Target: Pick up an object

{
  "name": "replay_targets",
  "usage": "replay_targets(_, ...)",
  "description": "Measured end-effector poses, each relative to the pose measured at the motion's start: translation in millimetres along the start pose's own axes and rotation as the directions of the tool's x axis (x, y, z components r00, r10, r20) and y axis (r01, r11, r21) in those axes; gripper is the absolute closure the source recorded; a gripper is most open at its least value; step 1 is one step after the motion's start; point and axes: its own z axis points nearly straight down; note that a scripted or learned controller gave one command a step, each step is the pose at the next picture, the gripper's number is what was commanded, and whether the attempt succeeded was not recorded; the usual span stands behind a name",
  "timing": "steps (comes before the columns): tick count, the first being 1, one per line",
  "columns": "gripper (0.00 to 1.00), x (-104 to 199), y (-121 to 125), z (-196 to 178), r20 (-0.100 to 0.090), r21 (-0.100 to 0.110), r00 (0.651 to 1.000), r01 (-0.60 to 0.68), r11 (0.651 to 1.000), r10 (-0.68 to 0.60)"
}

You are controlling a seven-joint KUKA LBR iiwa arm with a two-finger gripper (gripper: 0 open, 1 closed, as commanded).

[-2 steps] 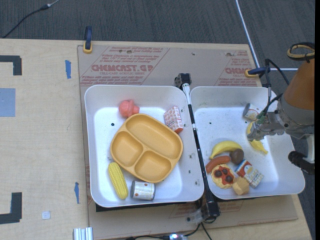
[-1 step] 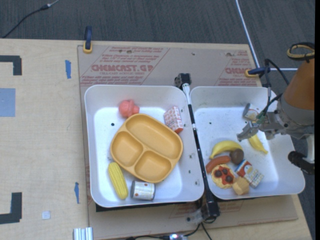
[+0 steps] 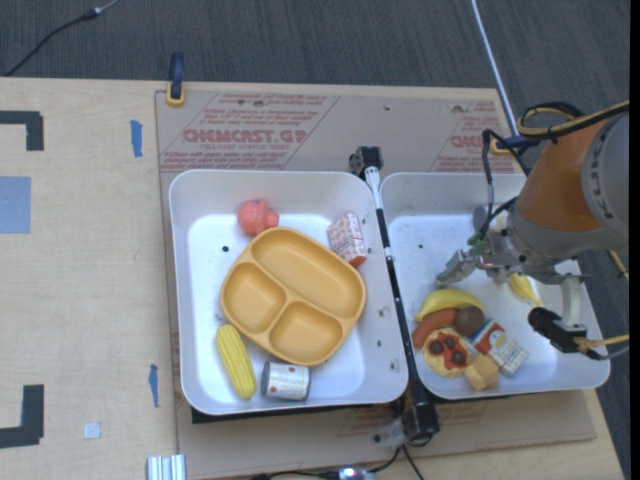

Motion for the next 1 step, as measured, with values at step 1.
replay_targets(1,0.0,41.0,-12.9,-0.2,-0.001,0.001,1.0,0.0,1.0,0.0)
